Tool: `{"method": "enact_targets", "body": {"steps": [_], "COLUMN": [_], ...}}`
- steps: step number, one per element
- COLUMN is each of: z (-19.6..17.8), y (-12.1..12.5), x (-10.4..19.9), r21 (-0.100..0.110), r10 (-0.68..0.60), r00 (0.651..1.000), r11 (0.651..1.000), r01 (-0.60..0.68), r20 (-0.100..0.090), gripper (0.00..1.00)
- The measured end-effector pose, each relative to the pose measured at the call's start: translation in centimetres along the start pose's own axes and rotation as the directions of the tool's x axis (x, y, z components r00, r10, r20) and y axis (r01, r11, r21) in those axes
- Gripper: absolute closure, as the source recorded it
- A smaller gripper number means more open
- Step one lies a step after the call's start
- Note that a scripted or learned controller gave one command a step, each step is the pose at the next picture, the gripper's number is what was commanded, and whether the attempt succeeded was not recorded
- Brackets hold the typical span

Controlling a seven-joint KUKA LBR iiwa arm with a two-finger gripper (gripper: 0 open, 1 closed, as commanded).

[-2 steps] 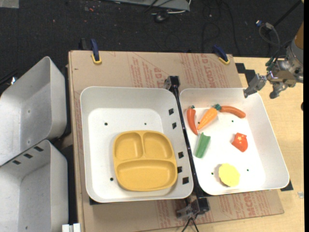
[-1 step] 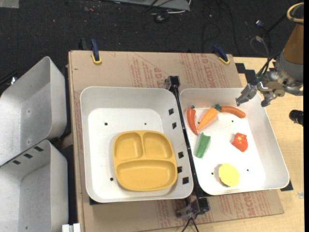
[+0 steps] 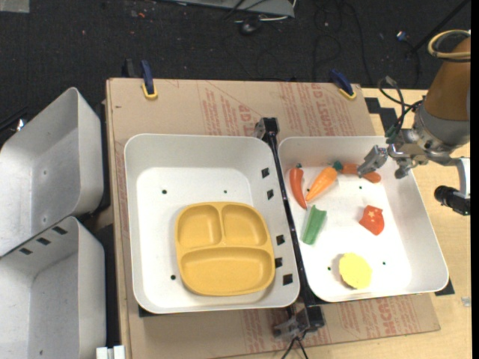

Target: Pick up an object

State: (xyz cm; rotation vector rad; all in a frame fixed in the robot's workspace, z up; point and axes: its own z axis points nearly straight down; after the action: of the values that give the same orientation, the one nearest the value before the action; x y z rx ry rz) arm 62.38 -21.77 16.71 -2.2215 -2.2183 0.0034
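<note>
Bench (image 3: 194, 103) of brown board carries 2 shallow white bins side by side, and you can see the grey arm with its orange band (image 3: 449, 88) reaching in from the right. Its gripper (image 3: 389, 161) hangs over the upper right part of the right-hand white bin (image 3: 426, 230), with the fingers (image 3: 372, 160) spread apart and nothing between them. Just beside the left finger lies a small orange piece (image 3: 371, 176), partly hidden, so you cannot tell what it is or whether the finger touches it. In the same bin you have a red chilli pepper (image 3: 298, 187) near the left wall, an orange toy carrot (image 3: 322, 182) with a green top lying aslant just beside it, a green pepper-like piece (image 3: 313, 224) below those, a red strawberry-shaped piece (image 3: 372, 219) toward the right, and a yellow round lemon-like piece (image 3: 355, 270) near the front wall. The left-hand white bin (image 3: 150, 163) holds a yellow plastic tray with 3 compartments (image 3: 224, 249), lying flat toward its front.
</note>
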Motion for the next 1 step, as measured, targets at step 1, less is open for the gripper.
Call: {"method": "enact_targets", "body": {"steps": [1], "z": [4.52], "y": [0.22], "x": [0.64], "r21": [0.000], "r10": [-0.004], "r00": [1.000], "r11": [1.000], "r01": [0.004], "r20": [-0.001], "gripper": [0.00]}}
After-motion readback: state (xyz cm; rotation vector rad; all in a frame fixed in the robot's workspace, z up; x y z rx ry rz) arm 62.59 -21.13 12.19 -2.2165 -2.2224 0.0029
